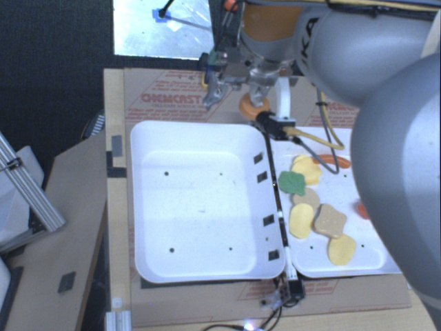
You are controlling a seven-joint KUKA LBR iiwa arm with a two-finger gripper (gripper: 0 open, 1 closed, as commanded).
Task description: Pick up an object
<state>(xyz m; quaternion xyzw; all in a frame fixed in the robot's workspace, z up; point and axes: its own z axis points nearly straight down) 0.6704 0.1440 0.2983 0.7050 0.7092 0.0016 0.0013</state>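
My gripper [234,99] hangs above the far rim of the left bin [148,133], near the divider between the bins. Its two fingers stand apart, so it is open. A small orange piece [247,107] shows just below the right finger [259,88]; I cannot tell whether it touches that finger, and it is not clamped between both. The right bin [365,264] holds several toy foods: a green piece [291,182], yellow pieces [301,221] [307,169] [342,249], a tan slice [330,221], a beige piece [308,198] and an orange stick [335,161].
The grey arm covers the right bin's far right part, with a red piece [363,211] at its edge. Black clips [269,221] run along the divider. A cable [313,140] trails into the right bin. Both bins rest on cardboard [165,95].
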